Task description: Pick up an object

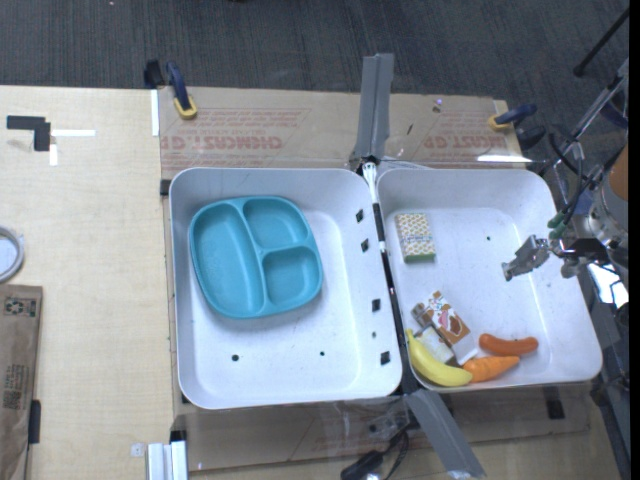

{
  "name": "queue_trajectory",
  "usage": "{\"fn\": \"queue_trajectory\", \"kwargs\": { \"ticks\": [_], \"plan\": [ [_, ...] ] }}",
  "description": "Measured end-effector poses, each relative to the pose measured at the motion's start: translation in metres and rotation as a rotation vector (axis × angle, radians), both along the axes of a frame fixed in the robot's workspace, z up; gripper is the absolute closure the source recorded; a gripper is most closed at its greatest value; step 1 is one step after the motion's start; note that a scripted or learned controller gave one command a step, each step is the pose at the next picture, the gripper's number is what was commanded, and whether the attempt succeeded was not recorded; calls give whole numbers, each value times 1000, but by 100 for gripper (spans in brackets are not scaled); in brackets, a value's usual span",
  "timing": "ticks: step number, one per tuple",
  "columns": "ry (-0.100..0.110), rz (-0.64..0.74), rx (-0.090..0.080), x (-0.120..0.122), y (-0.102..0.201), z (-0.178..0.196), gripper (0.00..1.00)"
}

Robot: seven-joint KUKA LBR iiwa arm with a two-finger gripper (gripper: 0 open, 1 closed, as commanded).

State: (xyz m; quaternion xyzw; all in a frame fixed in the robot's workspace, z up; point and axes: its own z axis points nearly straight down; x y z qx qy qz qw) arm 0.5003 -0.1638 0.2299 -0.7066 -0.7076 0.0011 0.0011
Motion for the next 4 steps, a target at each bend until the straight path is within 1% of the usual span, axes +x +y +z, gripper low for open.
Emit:
{"fn": "queue_trajectory", "kwargs": {
  "ticks": [1, 2, 3, 4],
  "plan": [
    [-4, -239, -1, -17, 28, -126, 0],
    [-44, 271, -29, -12, 54, -125, 0],
    [-3, 419, -1, -7, 50, 6, 0],
    [-20, 578, -8, -16, 53, -117, 0]
  ]
}}
